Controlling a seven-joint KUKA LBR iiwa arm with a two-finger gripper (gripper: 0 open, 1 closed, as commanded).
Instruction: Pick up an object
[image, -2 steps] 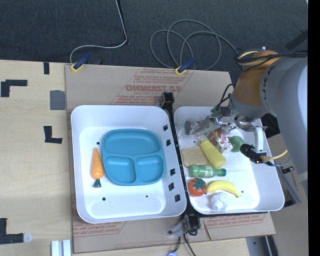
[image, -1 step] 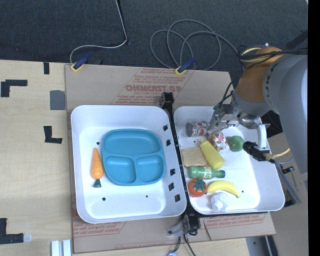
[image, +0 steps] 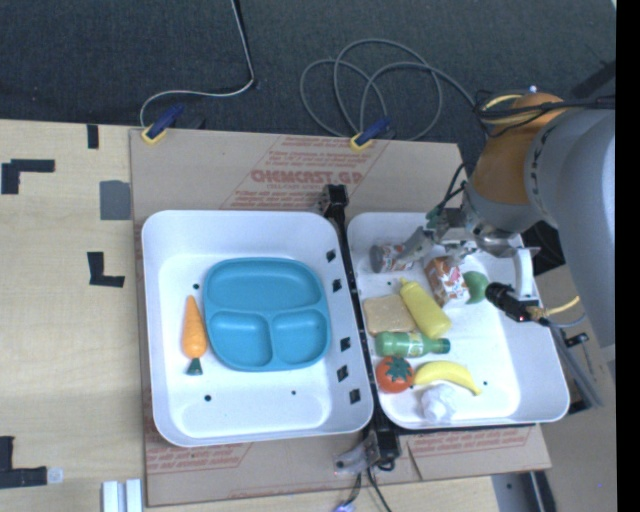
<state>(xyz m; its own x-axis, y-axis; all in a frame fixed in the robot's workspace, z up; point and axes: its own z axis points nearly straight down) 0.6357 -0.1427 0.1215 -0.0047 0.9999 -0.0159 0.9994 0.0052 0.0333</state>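
Grey gripper (image: 425, 243) low over right bin (image: 520, 385), near yellow bottle (image: 424, 308) and snack packet (image: 446, 280); presumably positioned for a grasp. Jaw state: cannot tell. Candidate objects clustered, untouched, in right bin.

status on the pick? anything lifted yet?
Done: nothing looks lifted. The tomato, banana, green bottle and yellow bottle all lie in the right bin.
In hand: the gripper sits low over that bin's back left corner, near a grey object; I can't tell whether it grips anything.
Left: a confirmed grasp and the lift.
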